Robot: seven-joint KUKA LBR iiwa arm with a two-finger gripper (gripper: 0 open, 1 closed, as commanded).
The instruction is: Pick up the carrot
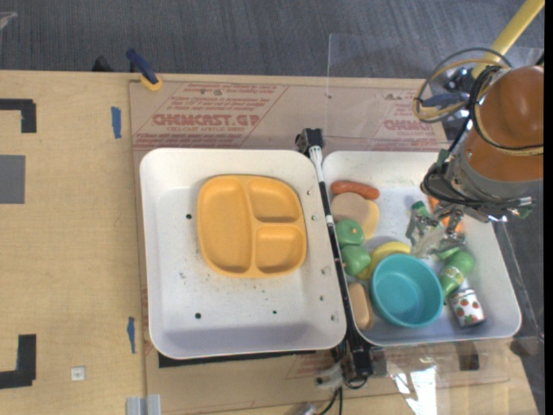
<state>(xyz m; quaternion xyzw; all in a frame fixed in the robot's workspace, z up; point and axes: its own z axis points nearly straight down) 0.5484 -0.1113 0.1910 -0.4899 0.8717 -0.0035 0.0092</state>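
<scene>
Carrot (451,222): small orange piece w/ green top, right under the end effector (435,232), in the right bin (510,318) near its far-right side. Fingers point down around it, but can't tell whether they're wide, narrow or clamped on it; metal and clutter blur together there.

Risks, as I judge them: green veg (458,262) sits just below-right of the end effector, touching or nearly, so fingers may pinch that instead. Teal bowl (405,290) close on its lower left could get nudged. Carrot is small, may slip out on lift.
</scene>
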